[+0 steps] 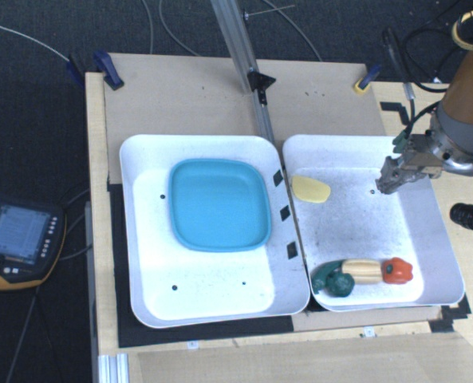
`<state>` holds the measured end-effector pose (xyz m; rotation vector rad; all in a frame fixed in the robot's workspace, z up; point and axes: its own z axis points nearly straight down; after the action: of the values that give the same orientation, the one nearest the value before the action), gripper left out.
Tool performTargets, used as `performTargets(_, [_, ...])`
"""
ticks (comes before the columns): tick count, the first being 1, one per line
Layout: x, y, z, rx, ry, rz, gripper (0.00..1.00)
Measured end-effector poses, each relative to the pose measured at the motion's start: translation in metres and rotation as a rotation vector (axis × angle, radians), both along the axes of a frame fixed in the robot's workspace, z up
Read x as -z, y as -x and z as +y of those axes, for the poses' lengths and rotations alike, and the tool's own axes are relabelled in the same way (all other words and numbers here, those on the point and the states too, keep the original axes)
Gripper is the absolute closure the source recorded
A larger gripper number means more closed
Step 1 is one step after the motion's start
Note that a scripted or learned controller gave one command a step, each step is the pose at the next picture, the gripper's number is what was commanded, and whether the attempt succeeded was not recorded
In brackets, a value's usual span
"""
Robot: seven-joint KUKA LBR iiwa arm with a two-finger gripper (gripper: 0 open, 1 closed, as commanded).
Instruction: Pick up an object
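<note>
Nearest, along the right bin's (435,214) front wall, lie a green lump (333,281), a tan roll (362,270) and a glossy red piece (396,270), touching in a row. Farther back rests a pale yellow wedge (310,189); the gripper (387,183) hangs above speckled floor (its opening too blurred to tell). A smooth blue plate (220,204) sits in the left bin (140,214).

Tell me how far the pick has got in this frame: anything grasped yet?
Nothing looks grasped. The gripper sits over the right bin's upper right part, with bare bin floor under it. The yellow piece lies at the bin's upper left; the green item, tan item and red item line its near edge. Left to do: reach one, close on it, lift. The blue plate lies in the left bin.
</note>
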<state>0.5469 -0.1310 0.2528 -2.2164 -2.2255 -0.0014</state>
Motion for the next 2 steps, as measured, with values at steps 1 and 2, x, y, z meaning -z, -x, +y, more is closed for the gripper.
performTargets(1, [-0.003,-0.002,0.053,-0.001,0.0,-0.001,1.0])
performTargets(2, [0.013,-0.012,0.102,0.001,0.0,0.001,1.0])
